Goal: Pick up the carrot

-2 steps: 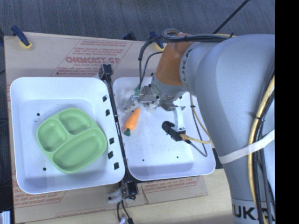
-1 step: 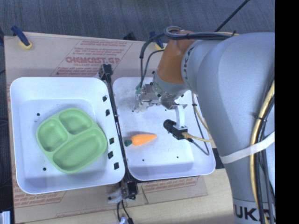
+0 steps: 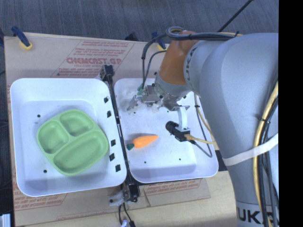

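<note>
Carrot (image 3: 143, 141): orange, with a small green stem end pointing toward the divider between the bins. Lies flat on the floor of the right bin, toward its left side, roughly level with the bin's middle. Nothing touches it.

Right bin (image 3: 203, 167): shallow, white, rounded corners. Holds the carrot and has the gripper assembly over its upper half.

Left bin (image 3: 19, 126): shallow, white, set just beside the right bin, the two meeting along a dark clipped seam.

Green plate (image 3: 72, 142): pale green, three compartments, sits tilted in the left bin's lower centre. Compartments look bare.

Arm (image 3: 236, 103): grey, bulky, enters from the right side of the view; orange band (image 3: 173, 63) above the wrist, over the right bin's top edge.

Gripper (image 3: 156, 98): metal assembly under the wrist, over the upper part of the right bin, above and apart from the carrot. Finger spread: cannot tell from this angle; the hardware is cluttered and partly hidden by the wrist. No object seen between any fingers.

Black fitting (image 3: 176, 131): dark part on a bracket below the wrist, just right of the carrot, with cable trailing off toward the right.

Bench (image 3: 57, 46): brown cardboard sheet with red print under both bins; blue clamp (image 3: 21, 37) at the upper left corner.
</note>
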{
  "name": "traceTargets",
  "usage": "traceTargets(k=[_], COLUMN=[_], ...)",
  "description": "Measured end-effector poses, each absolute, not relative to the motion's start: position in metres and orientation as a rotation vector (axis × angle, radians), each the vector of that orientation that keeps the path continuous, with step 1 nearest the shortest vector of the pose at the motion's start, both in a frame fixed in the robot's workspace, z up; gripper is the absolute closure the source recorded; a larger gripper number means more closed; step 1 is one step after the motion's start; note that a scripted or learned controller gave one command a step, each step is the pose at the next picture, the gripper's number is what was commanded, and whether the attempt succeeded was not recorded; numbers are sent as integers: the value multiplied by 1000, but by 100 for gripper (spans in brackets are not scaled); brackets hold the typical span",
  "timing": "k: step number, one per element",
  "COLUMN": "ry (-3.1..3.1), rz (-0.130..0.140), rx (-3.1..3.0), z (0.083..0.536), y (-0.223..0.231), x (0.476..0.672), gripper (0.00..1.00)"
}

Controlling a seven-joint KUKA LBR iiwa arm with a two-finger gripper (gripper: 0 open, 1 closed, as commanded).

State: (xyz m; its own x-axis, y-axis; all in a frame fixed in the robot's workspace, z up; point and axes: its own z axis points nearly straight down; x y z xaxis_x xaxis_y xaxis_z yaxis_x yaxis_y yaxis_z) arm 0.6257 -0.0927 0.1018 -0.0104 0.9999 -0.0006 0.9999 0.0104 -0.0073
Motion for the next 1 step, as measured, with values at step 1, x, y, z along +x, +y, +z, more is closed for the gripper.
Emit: traceTargets(k=[1], ry=[-2226], rz=[6], rx=[-2211], z=[91], y=[-105], x=[570], gripper=[0])
